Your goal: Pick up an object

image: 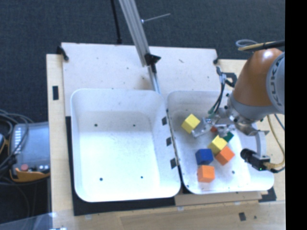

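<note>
End effector (210, 126) sits low in the right bin (192, 186) just beside the yellow cube (191, 123), can't tell its opening from here; centre over that isolated cube, square to its faces, avoid the blue/orange cluster (213, 157).

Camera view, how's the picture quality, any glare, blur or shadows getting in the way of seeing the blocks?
Camera view: soft and a little blurry overall; the left bin is nearly washed out to flat white; the blocks in the right bin stay readable by colour, with faint shadows; the gripper area is cluttered and too fuzzy to resolve.
</note>
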`<act>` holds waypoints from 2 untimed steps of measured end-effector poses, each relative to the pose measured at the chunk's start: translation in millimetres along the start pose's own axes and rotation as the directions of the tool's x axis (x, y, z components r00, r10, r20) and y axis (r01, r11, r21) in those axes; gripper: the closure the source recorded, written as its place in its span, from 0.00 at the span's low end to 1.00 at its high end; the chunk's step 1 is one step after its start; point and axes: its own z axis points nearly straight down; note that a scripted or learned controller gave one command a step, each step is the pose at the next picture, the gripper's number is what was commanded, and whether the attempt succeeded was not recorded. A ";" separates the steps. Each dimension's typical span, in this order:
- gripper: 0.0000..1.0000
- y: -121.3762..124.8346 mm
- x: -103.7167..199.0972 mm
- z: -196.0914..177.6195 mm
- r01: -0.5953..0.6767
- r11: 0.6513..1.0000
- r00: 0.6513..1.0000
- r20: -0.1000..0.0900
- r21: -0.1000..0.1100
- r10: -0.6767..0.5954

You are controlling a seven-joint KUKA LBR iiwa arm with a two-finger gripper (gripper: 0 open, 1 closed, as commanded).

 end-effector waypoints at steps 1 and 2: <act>0.00 -0.9 1.6 42.8 -0.001 1.000 1.000 0.000 -0.001 0.001; 0.00 2.5 1.0 62.1 0.003 1.000 1.000 0.001 -0.015 -0.003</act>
